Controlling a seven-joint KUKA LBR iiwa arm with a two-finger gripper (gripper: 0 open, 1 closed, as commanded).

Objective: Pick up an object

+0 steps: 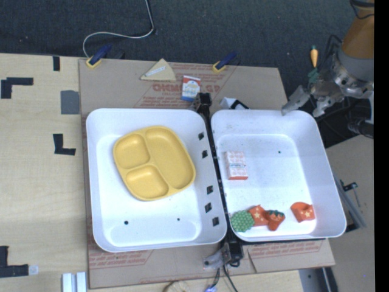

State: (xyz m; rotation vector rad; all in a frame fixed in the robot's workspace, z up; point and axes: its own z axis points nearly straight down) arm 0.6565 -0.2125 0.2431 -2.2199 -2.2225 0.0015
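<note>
My gripper [307, 102] hovers at the far right corner of the right bin [321, 140], just outside its rim, open with nothing between its fingers. In that bin a small white and red packet [236, 164] lies near the left wall. Along the near edge sit a green round toy [242, 220], a red-orange toy [265, 216] touching it, and another orange piece [302, 212] further right. The left bin [100, 181] holds a yellow divided plate [153, 162].
A small red and white box [191, 88] stands behind the bins on the cardboard sheet, with a tan triangular piece [159, 70] to its left. Blue clips [226, 60] pin the cardboard. A cable [121, 36] loops at the back.
</note>
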